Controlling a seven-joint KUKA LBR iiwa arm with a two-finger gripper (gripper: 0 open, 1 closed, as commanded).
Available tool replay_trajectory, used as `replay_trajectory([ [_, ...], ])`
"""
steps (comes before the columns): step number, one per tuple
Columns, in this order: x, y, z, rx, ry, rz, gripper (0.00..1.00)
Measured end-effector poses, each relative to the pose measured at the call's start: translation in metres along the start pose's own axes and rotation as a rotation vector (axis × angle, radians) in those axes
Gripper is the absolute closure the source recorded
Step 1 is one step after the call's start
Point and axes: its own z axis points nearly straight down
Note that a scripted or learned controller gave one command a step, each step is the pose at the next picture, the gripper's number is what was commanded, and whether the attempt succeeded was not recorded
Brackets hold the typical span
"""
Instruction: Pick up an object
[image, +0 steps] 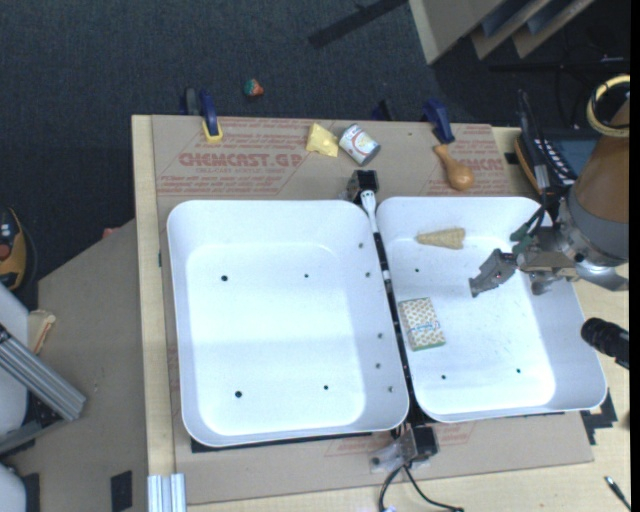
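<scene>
Right bin floor mostly open; gripper near center, possibly empty.

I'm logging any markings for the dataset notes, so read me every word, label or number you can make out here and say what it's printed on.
"CHEMCAST G P" in red, on the brown paper-covered board under the bins; the same red print repeats towards the board's right end, too blurred to read.
The small patterned rectangular packet in the right white bin: print too small to read.
The small white and grey cylinder on the board: markings too blurred to read.

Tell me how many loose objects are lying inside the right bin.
2: a tan cone-shaped piece near the right bin's far edge, and a small patterned packet by its left wall. The arm may hide more.
</scene>
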Motion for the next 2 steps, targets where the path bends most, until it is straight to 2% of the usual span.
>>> replay_trajectory([
  [1, 0.022, -0.009, -0.143, -0.02, -0.003, -0.004, 0.0],
  [2, -0.011, -0.03, -0.284, -0.023, -0.006, 0.003, 0.0],
])
